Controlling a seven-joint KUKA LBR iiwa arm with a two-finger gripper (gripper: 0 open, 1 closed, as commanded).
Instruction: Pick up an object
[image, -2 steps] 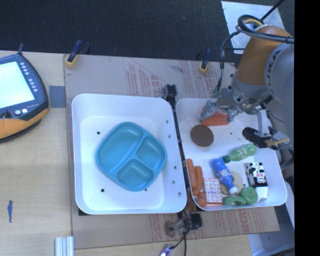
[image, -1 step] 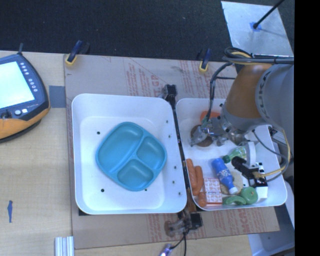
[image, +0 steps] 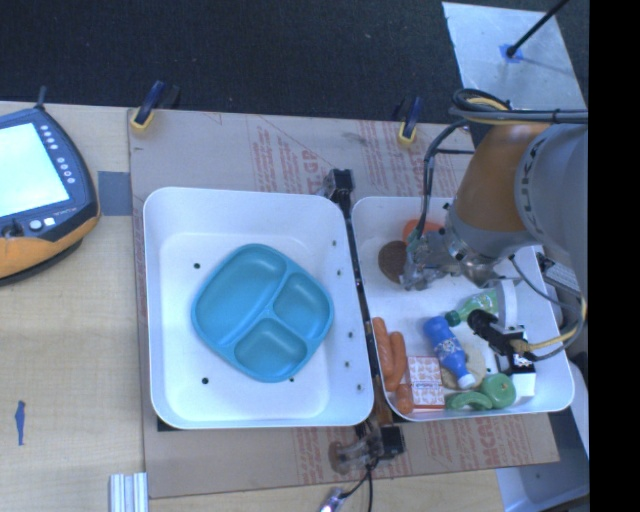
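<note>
One fixed camera looks down at a slant from above the bench (image: 70, 330), far enough back to take in both white bins (image: 160, 300) mid-frame. The arm (image: 520, 185) enters at right; the dark top strip is perhaps floor.

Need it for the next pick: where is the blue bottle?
The blue bottle lies in the right bin, toward its near side, between the orange carrot and the green ring.

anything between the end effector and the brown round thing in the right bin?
Nothing visible. The end effector is low in the right bin, directly beside the brown round piece, no item between them. The blue bottle and hot dogs lie nearer the camera, off that line.
</note>
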